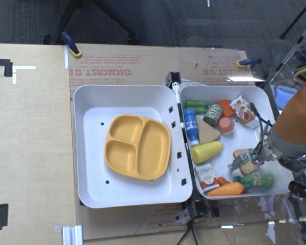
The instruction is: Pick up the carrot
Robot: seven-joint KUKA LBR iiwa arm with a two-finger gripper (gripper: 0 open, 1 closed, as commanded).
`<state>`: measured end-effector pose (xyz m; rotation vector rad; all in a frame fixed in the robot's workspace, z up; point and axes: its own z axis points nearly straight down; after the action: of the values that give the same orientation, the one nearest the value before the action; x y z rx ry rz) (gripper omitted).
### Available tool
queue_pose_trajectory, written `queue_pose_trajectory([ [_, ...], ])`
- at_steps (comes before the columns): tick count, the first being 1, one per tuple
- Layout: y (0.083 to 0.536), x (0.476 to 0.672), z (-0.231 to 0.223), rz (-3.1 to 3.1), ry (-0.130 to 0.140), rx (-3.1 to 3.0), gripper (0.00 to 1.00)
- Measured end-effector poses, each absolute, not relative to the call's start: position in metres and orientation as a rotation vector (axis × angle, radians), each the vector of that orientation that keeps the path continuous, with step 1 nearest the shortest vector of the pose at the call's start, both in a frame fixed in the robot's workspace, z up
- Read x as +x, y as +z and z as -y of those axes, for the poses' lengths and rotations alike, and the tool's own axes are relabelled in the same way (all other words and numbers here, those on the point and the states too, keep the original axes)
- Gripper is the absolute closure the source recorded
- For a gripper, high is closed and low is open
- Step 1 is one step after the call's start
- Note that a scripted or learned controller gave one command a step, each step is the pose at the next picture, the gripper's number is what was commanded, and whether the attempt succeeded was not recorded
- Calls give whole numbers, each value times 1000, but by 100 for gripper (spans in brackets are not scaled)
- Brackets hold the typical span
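Two white bins are sitting side by side on the bench. The left bin (pixel 86 152) is holding a yellow plate (pixel 138 147) with three sections. The plate is lying flat in the middle of that bin.

The right bin (pixel 268 98) is holding lots of toy food. The carrot (pixel 226 189) is lying on its side near the front edge of this bin, with its pointed end aiming left. A small red and white carton (pixel 205 175) is sitting just beside the carrot, up and to the left. A green bottle (pixel 255 180) is lying just to the right of the carrot, also near the front edge.

A yellow squeeze bottle (pixel 206 150) is lying in the left part of the right bin. A blue bottle (pixel 190 126) is lying above it, along the bin's left wall. A tan wedge (pixel 208 132) is sitting between them and the middle. A green vegetable (pixel 196 105), a dark can (pixel 212 113), a pink round thing (pixel 226 125) and a red and white packet (pixel 243 109) are resting near the back of the bin.

The arm is reaching in from the right, and its orange band (pixel 296 119) is showing at the edge. The gripper (pixel 243 162) is hanging low in the right part of the right bin, over a tan piece of food (pixel 241 153). It is sitting above the carrot and apart from it. Whether the gripper is apart or together is too hard to tell from here. The carrot is not between them.
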<state>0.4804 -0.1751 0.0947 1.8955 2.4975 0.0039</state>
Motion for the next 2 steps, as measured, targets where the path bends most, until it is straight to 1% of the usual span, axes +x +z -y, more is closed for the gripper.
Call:
queue_pose_trajectory([
  [1,95,481,116,-2547,6,1824,0],
  [2,94,481,101,-2482,4,1906,0],
])
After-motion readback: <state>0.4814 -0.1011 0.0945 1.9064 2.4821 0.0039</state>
